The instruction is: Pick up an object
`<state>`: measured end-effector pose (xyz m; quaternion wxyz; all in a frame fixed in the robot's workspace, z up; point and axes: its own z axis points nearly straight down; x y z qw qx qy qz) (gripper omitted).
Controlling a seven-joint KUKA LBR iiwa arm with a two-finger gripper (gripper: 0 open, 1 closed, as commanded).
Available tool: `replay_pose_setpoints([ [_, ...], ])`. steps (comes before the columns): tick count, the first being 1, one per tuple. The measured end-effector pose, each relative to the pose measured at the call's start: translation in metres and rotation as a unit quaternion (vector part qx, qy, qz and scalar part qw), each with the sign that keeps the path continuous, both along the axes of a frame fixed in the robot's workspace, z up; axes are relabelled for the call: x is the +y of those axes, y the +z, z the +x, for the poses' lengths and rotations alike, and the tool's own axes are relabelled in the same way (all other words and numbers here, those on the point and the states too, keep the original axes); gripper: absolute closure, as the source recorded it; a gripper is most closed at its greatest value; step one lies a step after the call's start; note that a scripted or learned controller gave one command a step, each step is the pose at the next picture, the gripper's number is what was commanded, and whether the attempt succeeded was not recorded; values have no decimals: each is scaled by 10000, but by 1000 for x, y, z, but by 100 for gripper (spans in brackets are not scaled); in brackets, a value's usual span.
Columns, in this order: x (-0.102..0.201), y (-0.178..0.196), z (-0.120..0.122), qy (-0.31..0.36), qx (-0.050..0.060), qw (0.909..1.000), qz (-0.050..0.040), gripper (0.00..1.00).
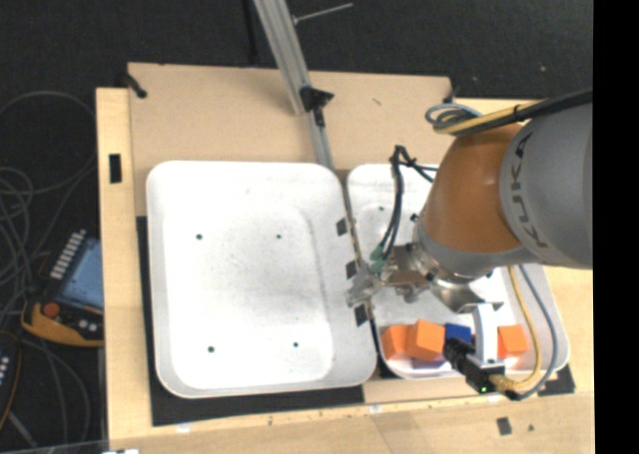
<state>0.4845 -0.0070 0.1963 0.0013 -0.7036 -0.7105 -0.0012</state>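
Currently, the gripper point(384, 280) hangs low inside the right bin point(366, 188), near an orange block point(413, 340); its state is probably indeterminable.

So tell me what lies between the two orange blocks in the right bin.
In the camera view, a blue object and part of the arm's white hardware lie between the left orange block and the right one.

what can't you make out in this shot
- Gripper, camera view: the arm's wrist and cables crowd it, so its grasp is unclear.
- Right bin: mostly covered by the arm.
- Orange block and blue object: partly hidden, shapes uncertain.
- Left bin specks: too small to identify.
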Motion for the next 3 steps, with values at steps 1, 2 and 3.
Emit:
replay_pose_setpoints([
  [1, -31, 11, 0, -57, -17, 10000, -24, 0],
  [2, -46, 24, 1, -57, -19, 10000, -23, 0],
  [3, -3, 15, 0, -21, -2, 10000, -13, 0],
])
